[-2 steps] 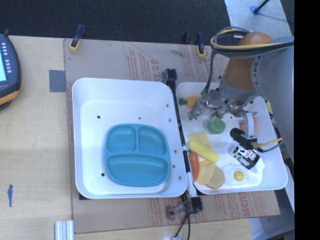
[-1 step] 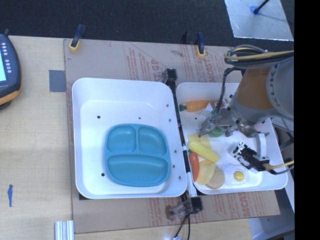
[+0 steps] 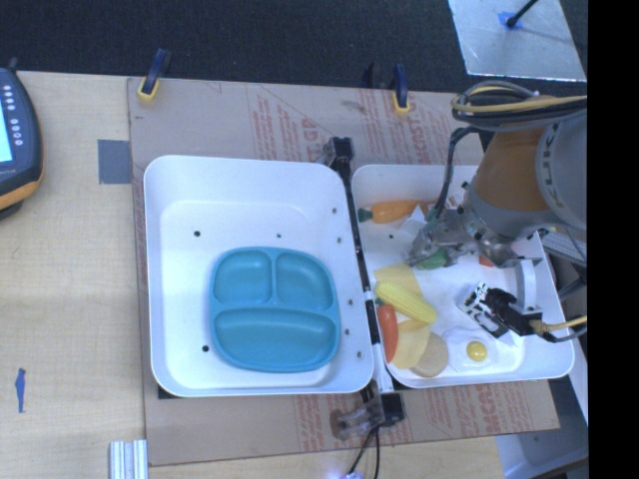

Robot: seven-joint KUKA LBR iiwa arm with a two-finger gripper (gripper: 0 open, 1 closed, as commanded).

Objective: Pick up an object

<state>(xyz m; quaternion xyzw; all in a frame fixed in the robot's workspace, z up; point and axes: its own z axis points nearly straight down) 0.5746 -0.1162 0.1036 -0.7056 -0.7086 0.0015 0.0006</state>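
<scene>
My gripper (image 3: pixel 436 239) is low in the right bin (image 3: pixel 544 367), near its back left part, below the orange band of the arm (image 3: pixel 509 173). A small green toy (image 3: pixel 432 260) lies right under it, partly hidden. An orange carrot-like piece (image 3: pixel 394 211) is just to the gripper's left. In front of it lie a yellow corn-like piece (image 3: pixel 404 293), a red-orange piece (image 3: pixel 389 333), a tan round piece (image 3: pixel 430 355) and a small yellow-and-white egg (image 3: pixel 476 349).
The left bin (image 3: pixel 170 198) holds a blue divided plate (image 3: pixel 275 309). A black clip-like part (image 3: pixel 496 307) with cables hangs over the right bin. Clamps (image 3: pixel 400 98) pin the cardboard at the back. A handheld pendant (image 3: pixel 15 138) lies at the far left.
</scene>
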